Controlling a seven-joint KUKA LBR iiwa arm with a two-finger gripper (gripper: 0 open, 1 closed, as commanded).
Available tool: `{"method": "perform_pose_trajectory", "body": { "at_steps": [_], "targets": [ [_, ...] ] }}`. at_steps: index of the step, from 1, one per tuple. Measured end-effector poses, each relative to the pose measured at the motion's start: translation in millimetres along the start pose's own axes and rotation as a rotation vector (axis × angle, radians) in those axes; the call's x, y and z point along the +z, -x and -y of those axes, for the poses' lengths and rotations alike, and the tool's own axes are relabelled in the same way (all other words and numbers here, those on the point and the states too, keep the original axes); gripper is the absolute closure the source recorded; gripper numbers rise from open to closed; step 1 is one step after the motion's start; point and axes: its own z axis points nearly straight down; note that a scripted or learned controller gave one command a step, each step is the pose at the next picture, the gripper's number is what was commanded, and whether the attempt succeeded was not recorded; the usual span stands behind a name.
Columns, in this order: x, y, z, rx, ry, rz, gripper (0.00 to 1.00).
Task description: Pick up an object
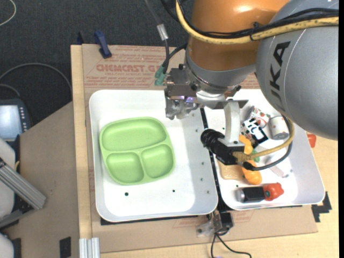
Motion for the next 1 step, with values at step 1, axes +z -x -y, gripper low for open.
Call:
{"method": "perform_pose_trajectory", "body": {
  "at_steps": [1],
  "targets": [
    [43.6, 60.0, -41.4, 0.01, -0.018, 0.008, 1.0]
  ]
}}
